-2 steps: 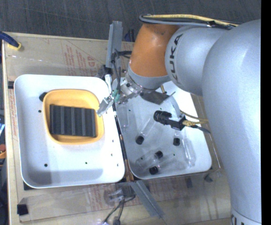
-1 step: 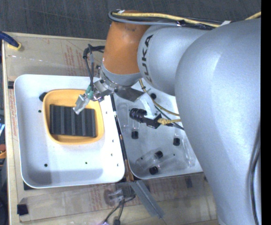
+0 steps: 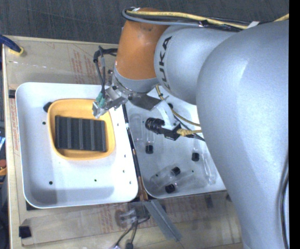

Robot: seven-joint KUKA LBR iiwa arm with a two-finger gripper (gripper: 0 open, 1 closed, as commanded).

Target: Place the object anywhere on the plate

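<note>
Your gripper hangs over the upper right rim of the plate, which lies in the left bin. Its fingers seem clamped on a small green object. You appear to be at the placing step; next, lower and release over the plate.

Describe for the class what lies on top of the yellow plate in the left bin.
A dark ribbed rectangular object lies flat on the yellow plate in the left bin. The gripper sits over the plate's upper right rim, covering what lies beneath it there.
</note>
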